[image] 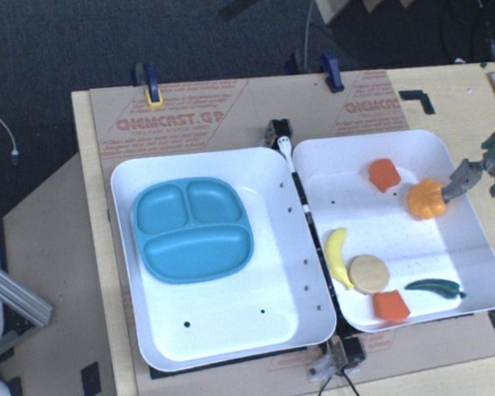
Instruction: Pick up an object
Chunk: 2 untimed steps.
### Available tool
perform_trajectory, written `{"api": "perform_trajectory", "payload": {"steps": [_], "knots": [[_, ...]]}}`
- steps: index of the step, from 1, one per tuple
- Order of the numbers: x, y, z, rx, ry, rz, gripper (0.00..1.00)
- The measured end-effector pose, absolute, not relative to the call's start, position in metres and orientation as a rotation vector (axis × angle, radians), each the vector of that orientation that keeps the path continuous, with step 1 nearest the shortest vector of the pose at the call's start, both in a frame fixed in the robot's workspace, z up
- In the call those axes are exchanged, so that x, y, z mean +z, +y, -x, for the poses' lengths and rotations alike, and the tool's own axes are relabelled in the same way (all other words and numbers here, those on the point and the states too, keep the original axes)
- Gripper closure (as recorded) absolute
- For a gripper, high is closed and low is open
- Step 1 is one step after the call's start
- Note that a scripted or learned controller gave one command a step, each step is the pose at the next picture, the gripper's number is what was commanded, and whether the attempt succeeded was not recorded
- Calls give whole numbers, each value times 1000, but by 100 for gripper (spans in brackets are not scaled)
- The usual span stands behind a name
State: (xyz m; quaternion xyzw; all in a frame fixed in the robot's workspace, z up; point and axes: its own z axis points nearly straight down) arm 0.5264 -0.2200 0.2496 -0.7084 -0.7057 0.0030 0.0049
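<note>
1. White bins sit side by side on the bench: the left bin holds a blue divided plate in its upper left part.
2. Scattered in the right bin are an orange-red block, an orange lumpy object, a yellow banana, a tan round disc, a second orange-red block and a dark green pepper.
3. Reaching in from the right edge, the gripper has one grey finger touching the right side of the orange lumpy object, near the bin's right wall.
4. Whether the fingers are open or closed I cannot tell; the object lies on the bin floor.
5. Banana and disc touch; the lower block sits just below the disc.
</note>
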Motion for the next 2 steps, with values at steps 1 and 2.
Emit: {"api": "perform_trajectory", "payload": {"steps": [1, 2], "knots": [[256, -219, -529, 0, -2222, 2222, 0], [193, -218, -531, 3, -2218, 2218, 0]]}}
